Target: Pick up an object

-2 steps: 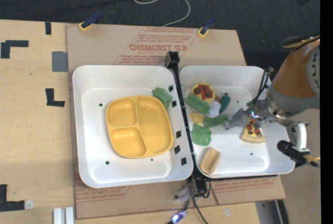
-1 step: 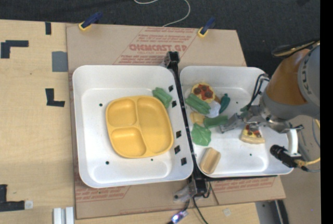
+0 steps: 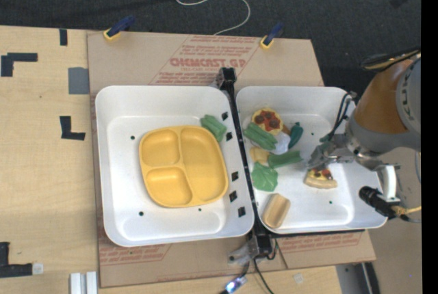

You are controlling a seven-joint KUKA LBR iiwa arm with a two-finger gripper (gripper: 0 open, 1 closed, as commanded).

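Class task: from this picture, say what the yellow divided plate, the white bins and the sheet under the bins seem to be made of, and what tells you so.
Plate: probably moulded plastic, smooth, even yellow with rounded compartment ridges.
Bins: likely plastic too, plain white, slightly glossy, with rounded corners.
Sheet: cardboard, matte brown with red printed lettering.

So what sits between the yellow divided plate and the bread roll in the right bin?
In the camera view, the bins' shared divider wall lies between the yellow plate and the bread roll; a green leaf piece lies just above that line.
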